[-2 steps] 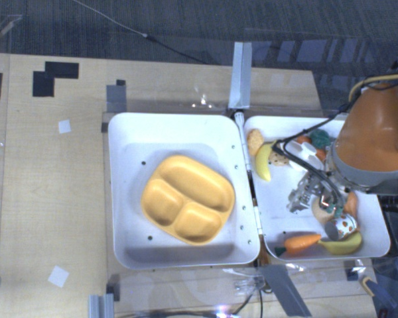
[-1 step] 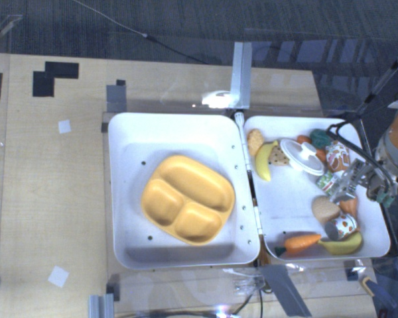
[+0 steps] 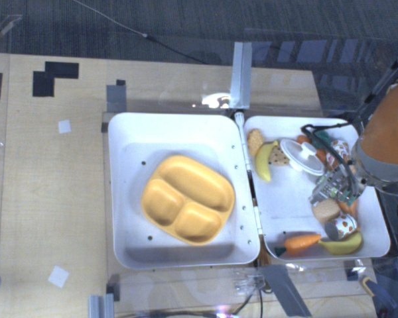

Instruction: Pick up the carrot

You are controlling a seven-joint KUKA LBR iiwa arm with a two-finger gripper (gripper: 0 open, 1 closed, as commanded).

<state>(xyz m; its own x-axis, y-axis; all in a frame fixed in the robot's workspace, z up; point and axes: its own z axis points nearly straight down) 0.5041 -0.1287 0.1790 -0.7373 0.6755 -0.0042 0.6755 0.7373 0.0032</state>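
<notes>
Camera view, looking down at a slant: two white bins side by side on a wooden bench. Left bin (image 3: 123, 177): one yellow sectioned tray (image 3: 186, 198), three compartments, lying near the middle, nothing in it that I can make out. Right bin (image 3: 285, 207): a clutter of toy food. At its far left corner, a tan biscuit-like piece (image 3: 255, 140) and a yellow banana (image 3: 264, 161), the two touching; beside them a clear round lid or dish (image 3: 298, 158). Along the near wall, the carrot (image 3: 301, 242), orange with a dark green stub at its left end, long axis roughly left to right and parallel to that wall. Touching its right end, a second banana (image 3: 343, 245); just above that, a small grey-and-white object (image 3: 340, 226) and a tan bread-like piece (image 3: 326, 210), neither identifiable further. My arm (image 3: 388, 138) enters from the right, orange band uppermost. My gripper (image 3: 333, 189) sits over the right-hand middle of the right bin amid wiring and clutter; whether it is spread or pressed together I cannot tell. Key relation, as a judgement: the carrot lies toward the near wall and slightly left of my gripper, close by, with the bread-like piece between, so the approach should close across the carrot's short width.
</notes>
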